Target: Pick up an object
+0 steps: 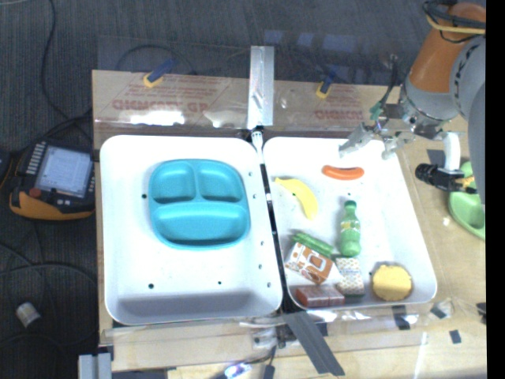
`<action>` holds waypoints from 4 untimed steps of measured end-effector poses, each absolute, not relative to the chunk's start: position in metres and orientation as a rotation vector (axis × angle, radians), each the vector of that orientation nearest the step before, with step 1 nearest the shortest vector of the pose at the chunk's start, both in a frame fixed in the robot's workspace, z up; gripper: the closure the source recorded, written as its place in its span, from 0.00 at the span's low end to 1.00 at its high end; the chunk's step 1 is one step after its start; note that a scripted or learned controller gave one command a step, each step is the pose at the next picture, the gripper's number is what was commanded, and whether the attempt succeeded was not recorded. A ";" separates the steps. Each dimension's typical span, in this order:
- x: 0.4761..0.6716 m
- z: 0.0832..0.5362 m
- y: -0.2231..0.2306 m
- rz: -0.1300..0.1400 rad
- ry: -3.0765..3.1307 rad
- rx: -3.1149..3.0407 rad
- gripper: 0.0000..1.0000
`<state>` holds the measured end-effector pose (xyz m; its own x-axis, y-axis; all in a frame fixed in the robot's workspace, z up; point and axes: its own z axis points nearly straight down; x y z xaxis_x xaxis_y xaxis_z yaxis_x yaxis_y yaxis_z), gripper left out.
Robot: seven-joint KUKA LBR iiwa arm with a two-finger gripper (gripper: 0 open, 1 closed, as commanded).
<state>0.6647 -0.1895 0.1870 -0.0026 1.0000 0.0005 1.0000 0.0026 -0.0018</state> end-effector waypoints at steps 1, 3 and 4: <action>0.567 0.144 -0.176 0.004 -2.256 -2.183 0.00; 0.571 0.100 -0.196 -0.012 -2.276 -2.177 1.00; 0.571 0.108 -0.195 -0.012 -2.275 -2.176 1.00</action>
<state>0.5711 -0.1954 0.1080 -0.0442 0.9990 0.0006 0.9990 0.0442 0.0101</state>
